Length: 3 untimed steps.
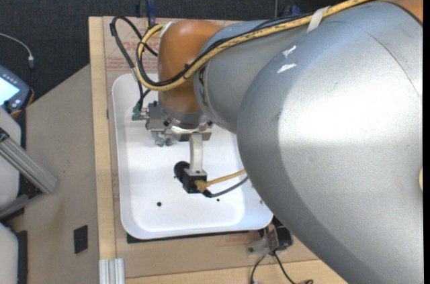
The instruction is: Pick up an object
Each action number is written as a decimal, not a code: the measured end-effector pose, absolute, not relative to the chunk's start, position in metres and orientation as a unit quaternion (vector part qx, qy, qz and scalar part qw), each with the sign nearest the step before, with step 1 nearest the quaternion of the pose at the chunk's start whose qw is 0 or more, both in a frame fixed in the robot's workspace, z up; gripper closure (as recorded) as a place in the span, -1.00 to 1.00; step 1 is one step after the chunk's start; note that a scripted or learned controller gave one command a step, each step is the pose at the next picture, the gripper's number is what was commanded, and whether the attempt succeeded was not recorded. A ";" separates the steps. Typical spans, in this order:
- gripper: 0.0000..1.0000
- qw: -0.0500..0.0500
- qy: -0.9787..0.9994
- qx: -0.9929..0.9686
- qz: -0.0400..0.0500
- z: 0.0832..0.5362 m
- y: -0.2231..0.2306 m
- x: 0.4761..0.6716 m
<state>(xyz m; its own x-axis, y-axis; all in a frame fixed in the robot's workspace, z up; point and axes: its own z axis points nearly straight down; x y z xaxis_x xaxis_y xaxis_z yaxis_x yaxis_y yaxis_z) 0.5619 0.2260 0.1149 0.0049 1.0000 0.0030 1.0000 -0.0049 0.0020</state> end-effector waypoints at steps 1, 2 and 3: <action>1.00 0.000 -0.705 -0.709 -0.002 0.125 0.226 0.562; 1.00 0.000 -0.705 -0.710 -0.002 0.134 0.227 0.562; 1.00 0.000 -0.704 -0.710 -0.002 0.144 0.227 0.562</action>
